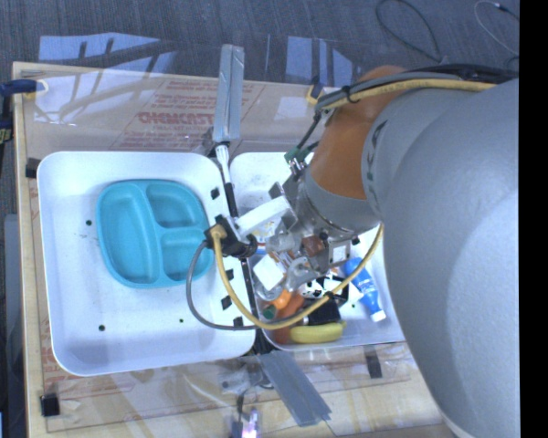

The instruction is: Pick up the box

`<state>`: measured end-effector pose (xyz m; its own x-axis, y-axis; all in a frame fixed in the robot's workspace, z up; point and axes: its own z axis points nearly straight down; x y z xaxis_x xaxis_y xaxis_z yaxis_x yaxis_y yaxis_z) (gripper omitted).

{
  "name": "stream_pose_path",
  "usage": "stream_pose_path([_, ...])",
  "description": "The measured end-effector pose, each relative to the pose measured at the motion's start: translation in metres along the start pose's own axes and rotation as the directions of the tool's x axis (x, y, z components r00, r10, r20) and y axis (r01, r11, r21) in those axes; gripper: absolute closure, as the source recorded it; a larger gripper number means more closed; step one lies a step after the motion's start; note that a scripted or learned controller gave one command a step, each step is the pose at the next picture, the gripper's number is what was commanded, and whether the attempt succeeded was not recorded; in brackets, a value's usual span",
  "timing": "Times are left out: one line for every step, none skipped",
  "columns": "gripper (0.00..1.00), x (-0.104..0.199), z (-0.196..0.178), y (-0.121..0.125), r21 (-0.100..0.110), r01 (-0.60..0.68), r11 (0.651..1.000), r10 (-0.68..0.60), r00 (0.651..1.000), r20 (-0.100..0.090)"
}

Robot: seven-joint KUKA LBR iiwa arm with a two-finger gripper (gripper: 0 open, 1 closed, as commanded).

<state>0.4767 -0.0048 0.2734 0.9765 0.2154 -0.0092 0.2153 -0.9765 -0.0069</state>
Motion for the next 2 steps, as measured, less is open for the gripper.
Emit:
stream_pose_path([1.0, -0.001, 0.013, 0.004, -0.003, -0.007, 1.0, 0.007, 1.0, -0.003])
stream_pose_path([1.0, 0.003, -0.014, -0.016, -0.006, -0.01, 1.0, 0.009, 1.0, -0.007])
